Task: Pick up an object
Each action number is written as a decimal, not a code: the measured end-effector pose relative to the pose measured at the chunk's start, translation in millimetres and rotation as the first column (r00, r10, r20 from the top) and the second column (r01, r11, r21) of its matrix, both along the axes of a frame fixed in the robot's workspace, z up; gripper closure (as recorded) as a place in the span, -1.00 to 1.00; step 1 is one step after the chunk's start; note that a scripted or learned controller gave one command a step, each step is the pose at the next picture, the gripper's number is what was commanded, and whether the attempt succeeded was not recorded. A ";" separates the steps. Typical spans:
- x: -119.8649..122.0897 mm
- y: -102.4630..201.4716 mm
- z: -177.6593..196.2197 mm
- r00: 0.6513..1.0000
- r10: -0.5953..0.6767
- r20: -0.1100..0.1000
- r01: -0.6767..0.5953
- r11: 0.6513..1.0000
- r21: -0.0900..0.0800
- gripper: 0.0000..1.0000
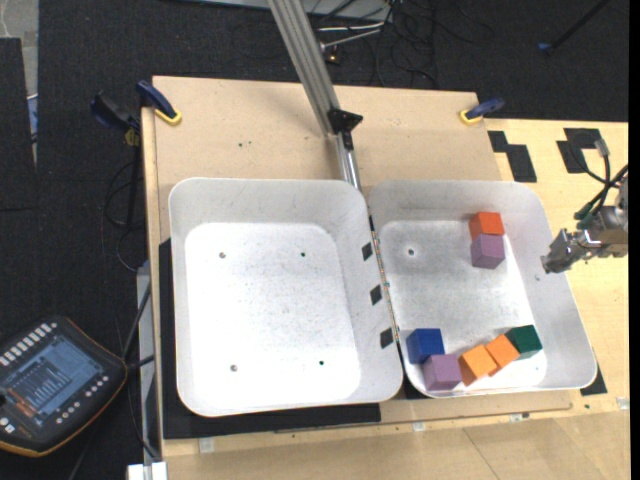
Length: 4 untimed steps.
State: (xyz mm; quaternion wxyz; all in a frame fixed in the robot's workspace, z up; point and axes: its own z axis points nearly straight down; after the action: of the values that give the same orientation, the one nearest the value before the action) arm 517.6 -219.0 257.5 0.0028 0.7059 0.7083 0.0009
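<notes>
The gripper [560, 258] sits at the right edge of the right bin [560, 308], just outside its rim and apart from every block; whether it is spread or pressed together cannot be told at this size. No block is held. Candidates lie in the right bin: an orange block [487, 224] touching a purple block [487, 251] near the back, and a front cluster of blue block [425, 344], second purple block [443, 371], second orange block [482, 358] and green block [524, 342]. Likely faults: blocks that touch leave no gap for a finger, so a descent may land on top or push both aside. The front cluster hugs the sloped wall, which may foul a finger. The left bin [200, 218] offers no target.
</notes>
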 end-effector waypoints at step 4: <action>46.9 232.2 -14.8 1.000 0.007 -0.004 -0.007 1.000 0.005 1.00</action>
State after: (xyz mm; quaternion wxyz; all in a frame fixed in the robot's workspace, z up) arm 564.5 13.2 242.7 -0.0002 0.7036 0.7106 0.0012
